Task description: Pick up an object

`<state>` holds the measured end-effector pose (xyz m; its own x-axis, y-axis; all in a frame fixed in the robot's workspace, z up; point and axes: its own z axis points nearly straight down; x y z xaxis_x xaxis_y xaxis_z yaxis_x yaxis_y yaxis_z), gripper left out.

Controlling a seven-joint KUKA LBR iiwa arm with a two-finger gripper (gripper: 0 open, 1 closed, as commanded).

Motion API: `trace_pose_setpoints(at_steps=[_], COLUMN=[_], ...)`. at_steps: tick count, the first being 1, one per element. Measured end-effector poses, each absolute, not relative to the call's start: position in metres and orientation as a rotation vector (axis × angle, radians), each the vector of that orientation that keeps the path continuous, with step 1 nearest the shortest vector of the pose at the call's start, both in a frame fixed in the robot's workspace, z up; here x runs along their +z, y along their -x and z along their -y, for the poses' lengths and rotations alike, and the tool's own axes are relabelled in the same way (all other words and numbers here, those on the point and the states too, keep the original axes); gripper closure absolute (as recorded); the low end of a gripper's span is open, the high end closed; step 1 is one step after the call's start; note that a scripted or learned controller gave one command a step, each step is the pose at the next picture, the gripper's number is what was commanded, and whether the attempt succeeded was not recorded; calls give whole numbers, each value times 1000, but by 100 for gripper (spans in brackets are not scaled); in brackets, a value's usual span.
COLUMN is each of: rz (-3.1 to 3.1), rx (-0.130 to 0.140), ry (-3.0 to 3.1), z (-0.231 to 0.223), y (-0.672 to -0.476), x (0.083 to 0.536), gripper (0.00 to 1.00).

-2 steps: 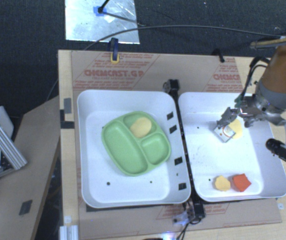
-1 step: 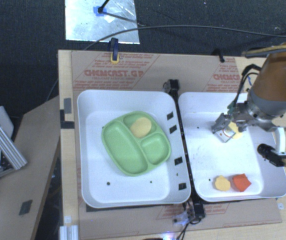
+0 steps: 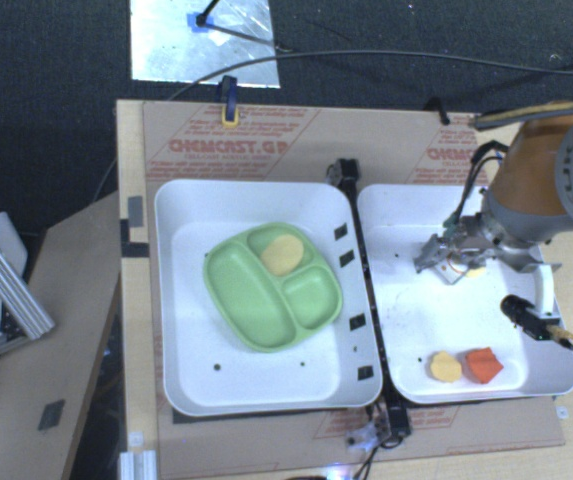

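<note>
Bench: two white bins [image 3: 266, 393] | gripper [image 3: 453, 258] low in right bin, finger state unclear | yellow piece [image 3: 446, 367], red piece [image 3: 482, 365] unlifted; pick pending

Green tray [image 3: 256, 308] — yellow piece [image 3: 284, 255]; orange-red block [image 3: 482, 365] — white bin [image 3: 486, 388].

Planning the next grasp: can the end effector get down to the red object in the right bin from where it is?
Probably yes. The red object lies uncovered near the right bin's front wall, touching only a yellow piece; the end effector hovers in the same bin.
</note>
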<state>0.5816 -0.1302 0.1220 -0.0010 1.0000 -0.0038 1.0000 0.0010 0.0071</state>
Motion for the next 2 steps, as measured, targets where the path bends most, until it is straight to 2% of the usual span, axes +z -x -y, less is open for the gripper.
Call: trace_pose_setpoints(at_steps=[1, 2], rz=[-2210, -2220], rx=[7, 4], ry=[-2212, -2217], z=[132, 131], y=[-583, -577], x=[136, 183], gripper=[100, 100])
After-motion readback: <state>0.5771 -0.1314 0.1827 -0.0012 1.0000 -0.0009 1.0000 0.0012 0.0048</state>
